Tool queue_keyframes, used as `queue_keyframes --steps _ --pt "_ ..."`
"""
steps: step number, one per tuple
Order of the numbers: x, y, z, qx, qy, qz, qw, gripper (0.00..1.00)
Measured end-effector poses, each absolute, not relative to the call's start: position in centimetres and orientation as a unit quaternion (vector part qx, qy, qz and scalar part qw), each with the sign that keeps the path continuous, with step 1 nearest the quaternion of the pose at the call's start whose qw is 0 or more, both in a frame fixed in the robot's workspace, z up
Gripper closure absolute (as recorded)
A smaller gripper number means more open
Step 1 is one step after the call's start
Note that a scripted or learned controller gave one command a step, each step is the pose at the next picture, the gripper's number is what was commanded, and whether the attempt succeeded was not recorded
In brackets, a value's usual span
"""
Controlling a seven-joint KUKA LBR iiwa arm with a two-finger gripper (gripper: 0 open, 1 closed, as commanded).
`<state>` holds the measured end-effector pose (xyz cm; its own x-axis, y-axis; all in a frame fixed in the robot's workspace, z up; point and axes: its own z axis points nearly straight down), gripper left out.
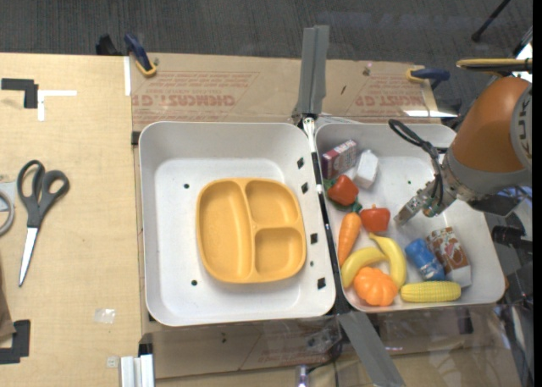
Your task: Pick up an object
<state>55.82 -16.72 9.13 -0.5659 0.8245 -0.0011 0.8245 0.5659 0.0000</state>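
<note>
The right bin (pixel 474 292) holds several toy foods: a red pepper (pixel 343 190), a carrot (pixel 348 235), a small red fruit (pixel 375 219), two bananas (pixel 391 257), an orange fruit (pixel 375 286), a corn cob (pixel 430 292), a blue can (pixel 421 258), a brown packet (pixel 447 250), a maroon box (pixel 340 157) and a white piece (pixel 366 168). My gripper (pixel 412 207) hangs over the bin's bare middle, just right of the small red fruit and above the blue can. Nothing shows in its grasp.
The left bin (pixel 161 207) holds a yellow divided plate (pixel 251 229). Scissors (pixel 34 199) lie on the wooden bench at far left. A grey bar (pixel 313 72) stands behind the bins' shared wall. Blue clamps (pixel 140 53) pin the cardboard at the back.
</note>
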Motion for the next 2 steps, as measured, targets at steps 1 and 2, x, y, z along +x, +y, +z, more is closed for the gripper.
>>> queue_keyframes --steps 1,2 --pt "52.7 -22.2 9.3 0.308 0.951 -0.0001 0.001 1.0" --pt "59.1 -16.8 9.2 0.401 0.916 0.0001 0.002 1.0"
